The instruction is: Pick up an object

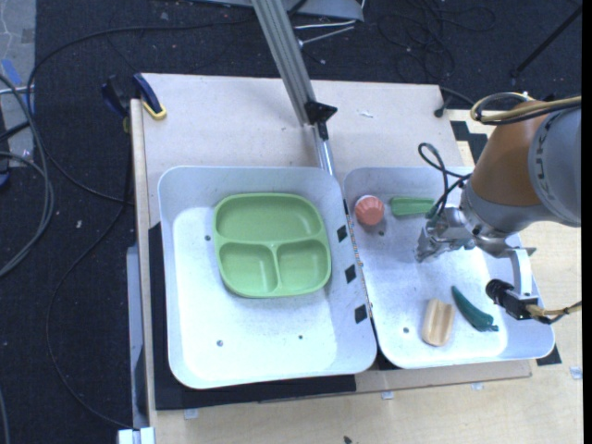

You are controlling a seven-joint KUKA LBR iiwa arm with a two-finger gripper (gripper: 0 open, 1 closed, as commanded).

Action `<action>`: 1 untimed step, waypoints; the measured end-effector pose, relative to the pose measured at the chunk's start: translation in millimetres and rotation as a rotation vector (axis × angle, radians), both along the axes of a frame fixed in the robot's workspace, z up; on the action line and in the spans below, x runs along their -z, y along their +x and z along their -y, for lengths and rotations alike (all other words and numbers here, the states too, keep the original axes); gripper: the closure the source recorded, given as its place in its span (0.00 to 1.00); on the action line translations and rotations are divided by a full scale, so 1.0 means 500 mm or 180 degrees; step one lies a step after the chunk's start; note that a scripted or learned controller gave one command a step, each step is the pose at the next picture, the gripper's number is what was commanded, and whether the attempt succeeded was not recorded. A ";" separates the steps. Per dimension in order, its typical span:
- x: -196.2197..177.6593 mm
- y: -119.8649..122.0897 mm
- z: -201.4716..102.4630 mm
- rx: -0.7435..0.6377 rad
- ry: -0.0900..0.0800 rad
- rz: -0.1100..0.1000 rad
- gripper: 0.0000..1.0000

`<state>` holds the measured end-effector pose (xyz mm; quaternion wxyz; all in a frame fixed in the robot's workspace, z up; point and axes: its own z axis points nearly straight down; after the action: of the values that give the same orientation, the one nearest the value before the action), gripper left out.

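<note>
The green divided plate (274,244) lay in the left bin (190,340); the right bin (398,285) held an orange ball (369,210), a tan block (437,322) and a dark green piece (473,308). The gripper (431,242) hung low between them, gripping nothing I could make out. It looked like the approach step, and next it needed to choose one object and close around it.

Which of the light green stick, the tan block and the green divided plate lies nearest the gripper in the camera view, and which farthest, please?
From the gripper:
1. Light green stick, right bin, just above.
2. Tan block, right bin, lower edge.
3. Green divided plate, left bin.
</note>
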<state>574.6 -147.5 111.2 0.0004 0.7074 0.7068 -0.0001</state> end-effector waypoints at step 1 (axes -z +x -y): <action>-0.093 0.019 -0.002 -0.0010 -0.0003 0.0016 1.00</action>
<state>583.8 -146.7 157.7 0.0024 0.7063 0.7079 0.0014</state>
